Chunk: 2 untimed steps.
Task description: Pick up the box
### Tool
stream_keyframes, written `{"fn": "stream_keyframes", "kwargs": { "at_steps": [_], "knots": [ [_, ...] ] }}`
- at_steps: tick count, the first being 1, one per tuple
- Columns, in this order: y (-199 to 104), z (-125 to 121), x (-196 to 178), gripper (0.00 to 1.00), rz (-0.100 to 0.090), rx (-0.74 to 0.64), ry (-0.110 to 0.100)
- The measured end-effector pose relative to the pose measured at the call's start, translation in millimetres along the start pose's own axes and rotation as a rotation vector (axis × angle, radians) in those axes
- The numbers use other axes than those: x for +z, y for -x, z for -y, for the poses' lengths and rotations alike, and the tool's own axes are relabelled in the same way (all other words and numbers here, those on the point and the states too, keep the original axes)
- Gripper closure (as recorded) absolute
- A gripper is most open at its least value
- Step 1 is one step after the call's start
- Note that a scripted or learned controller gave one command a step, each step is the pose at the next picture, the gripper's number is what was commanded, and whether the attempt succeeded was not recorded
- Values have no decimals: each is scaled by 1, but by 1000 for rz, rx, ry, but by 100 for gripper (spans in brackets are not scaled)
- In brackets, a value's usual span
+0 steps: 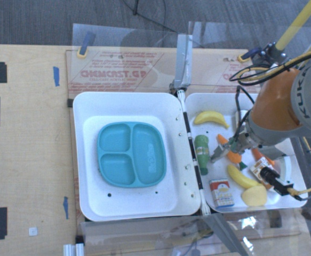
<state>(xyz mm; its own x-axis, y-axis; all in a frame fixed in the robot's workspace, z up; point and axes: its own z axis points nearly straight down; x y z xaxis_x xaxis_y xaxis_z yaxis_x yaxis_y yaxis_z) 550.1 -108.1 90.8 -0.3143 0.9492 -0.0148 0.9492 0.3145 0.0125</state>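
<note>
While our arm [275,105] hangs over the right bin [211,97], we are in the approach step, nothing grasped. Our end effector [223,152] hovers with fingers apart beside the green bottle [201,152]. The box [222,192] lies at the bin's near edge; next we should shift nearer and descend.

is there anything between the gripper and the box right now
Nothing visible sits squarely between them. The gripper hangs over the middle of the right bin, and the box lies below it near the front wall. A banana lies just right of that path, close to the box.
</note>
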Motion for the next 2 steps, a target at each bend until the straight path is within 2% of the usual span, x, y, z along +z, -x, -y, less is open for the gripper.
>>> {"fn": "stream_keyframes", "kwargs": {
  "at_steps": [1,2],
  "knots": [
    [0,0,0,0,0,0,0],
    [16,-58,3,0,-9,142,-6]
  ]
}}
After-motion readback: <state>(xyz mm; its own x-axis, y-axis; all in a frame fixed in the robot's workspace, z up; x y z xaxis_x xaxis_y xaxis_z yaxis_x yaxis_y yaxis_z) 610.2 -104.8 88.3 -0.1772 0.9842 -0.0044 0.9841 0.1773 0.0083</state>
